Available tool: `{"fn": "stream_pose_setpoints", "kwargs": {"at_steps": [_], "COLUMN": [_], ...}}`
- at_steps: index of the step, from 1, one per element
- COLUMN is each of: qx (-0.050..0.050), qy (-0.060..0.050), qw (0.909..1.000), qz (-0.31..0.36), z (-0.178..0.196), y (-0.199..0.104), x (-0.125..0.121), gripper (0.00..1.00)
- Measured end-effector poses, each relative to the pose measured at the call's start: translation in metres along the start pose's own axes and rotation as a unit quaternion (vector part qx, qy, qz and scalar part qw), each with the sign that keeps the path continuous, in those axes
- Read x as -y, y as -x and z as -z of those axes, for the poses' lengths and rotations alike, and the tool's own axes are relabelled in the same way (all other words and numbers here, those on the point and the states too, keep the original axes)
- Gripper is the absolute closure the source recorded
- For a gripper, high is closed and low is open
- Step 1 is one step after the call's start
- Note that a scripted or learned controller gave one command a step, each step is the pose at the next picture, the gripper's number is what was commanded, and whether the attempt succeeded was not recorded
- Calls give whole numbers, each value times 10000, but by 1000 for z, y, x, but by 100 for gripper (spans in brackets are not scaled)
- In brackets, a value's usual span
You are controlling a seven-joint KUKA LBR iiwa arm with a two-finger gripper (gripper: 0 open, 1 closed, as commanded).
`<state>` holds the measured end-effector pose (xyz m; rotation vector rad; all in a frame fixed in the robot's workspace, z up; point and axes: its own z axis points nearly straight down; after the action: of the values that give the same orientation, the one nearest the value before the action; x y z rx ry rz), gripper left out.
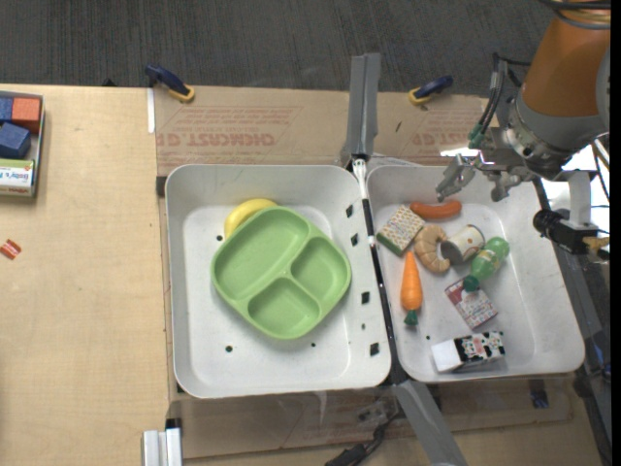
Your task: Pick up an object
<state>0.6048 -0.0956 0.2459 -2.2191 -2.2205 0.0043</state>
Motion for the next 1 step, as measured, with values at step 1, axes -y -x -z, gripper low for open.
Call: {"fn": "stream_pose_setpoints", "kwargs": {"at_steps": [1], "qx": [-3], "qy": [3], "qw": [9960], "qz": [892], "z": [-123], "y": [11], "x": [45], "gripper": [0]}}
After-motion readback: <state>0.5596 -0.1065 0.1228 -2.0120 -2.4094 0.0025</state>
